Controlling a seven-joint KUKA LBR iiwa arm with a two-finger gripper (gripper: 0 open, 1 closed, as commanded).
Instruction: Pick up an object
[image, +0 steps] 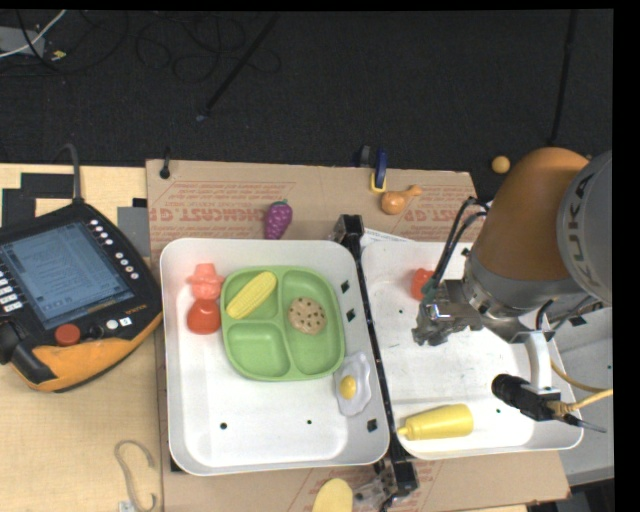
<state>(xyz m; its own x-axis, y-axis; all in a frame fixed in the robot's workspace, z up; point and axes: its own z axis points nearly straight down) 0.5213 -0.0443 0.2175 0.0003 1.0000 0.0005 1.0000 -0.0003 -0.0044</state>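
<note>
We see the gripper (432, 325) low over the right bin (470, 395), but we cannot tell how it is set. A small red thing (421, 283) lies just beside it, near the bin's top. A yellow bottle (438, 422) lies at the bin's front edge. In the left bin (255, 415) sits a green tray (262, 350) with corn (248, 294) and a cookie (307, 316).

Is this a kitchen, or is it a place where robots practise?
Most likely a robot practice lab, not a kitchen. The food is toy food: plastic corn and a cookie on a green plate. A big robot arm reaches over white bins, and a control tablet lies beside them.
</note>
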